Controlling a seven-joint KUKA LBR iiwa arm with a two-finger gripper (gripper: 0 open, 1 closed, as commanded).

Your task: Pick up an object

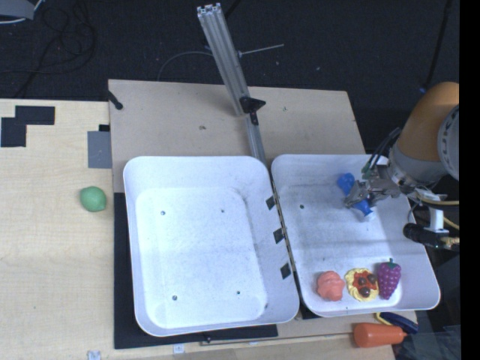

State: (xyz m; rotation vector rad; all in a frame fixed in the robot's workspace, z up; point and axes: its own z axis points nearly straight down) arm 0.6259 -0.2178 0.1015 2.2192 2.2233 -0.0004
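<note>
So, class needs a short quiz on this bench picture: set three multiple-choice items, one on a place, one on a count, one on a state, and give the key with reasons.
1. Where does the green ball lie?
A. in the left bin
B. on the bench, left of the left bin
C. in the right bin

2. How many toy foods lie along the near edge inside the right bin?
A. one
B. three
C. five

3. Where is the hand now?
A. low inside the right bin, at a blue object
B. above the left bin
C. over the green ball

Key: 1 B, the ball rests on pale wood outside the left bin. 2 B, a pink piece, a yellow piece and purple grapes sit in a row. 3 A, the hand is down by the blue object in the right bin.
</note>
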